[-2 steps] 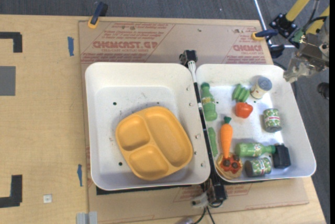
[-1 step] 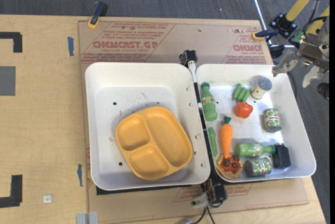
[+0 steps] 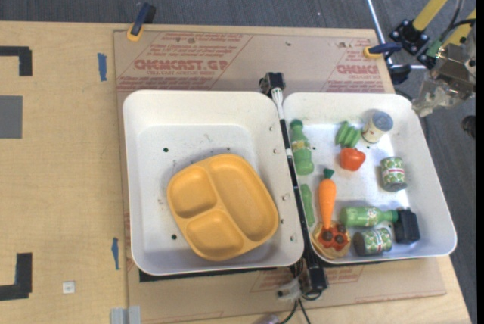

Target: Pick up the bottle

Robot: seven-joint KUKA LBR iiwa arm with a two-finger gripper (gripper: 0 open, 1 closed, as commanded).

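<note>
Green bottle [image 3: 302, 149]: lies in the right bin [image 3: 435, 197], hard against its left wall, long axis running along that wall, cap toward the far end. Below it along the same wall, a thin green piece [image 3: 306, 201], too small to identify.

Second bottle [image 3: 367, 216]: green, on its side in the near part of the same bin, lying crosswise. Its right end is just beside a black block [image 3: 407, 225]. Just below it, a green-labelled can [image 3: 373, 241], also on its side.

Carrot [image 3: 327, 197]: between the two bottles, leafy top toward the far side, tip reaching a small dish [image 3: 333, 240] of dark red bits in the near left corner.

Middle of bin: red tomato [image 3: 352, 158], with a green pepper [image 3: 348, 135] just above it. Small jar with a grey-blue lid [image 3: 376, 125] near the far right corner. Another green-labelled can [image 3: 392, 172] near the right wall.

Left bin [image 3: 144, 163]: holds a yellow divided plate [image 3: 221, 206], three compartments, sitting slightly turned.

Gripper [image 3: 432, 97]: outside the right bin, off its far right corner, well apart from both bottles. Nothing visibly in its hold; whether it is released or clenched, I cannot tell. Part of it is cut off at the frame edge.

Both bins rest on a cardboard sheet [image 3: 189, 57] with red lettering, clamped at the far edge.
</note>
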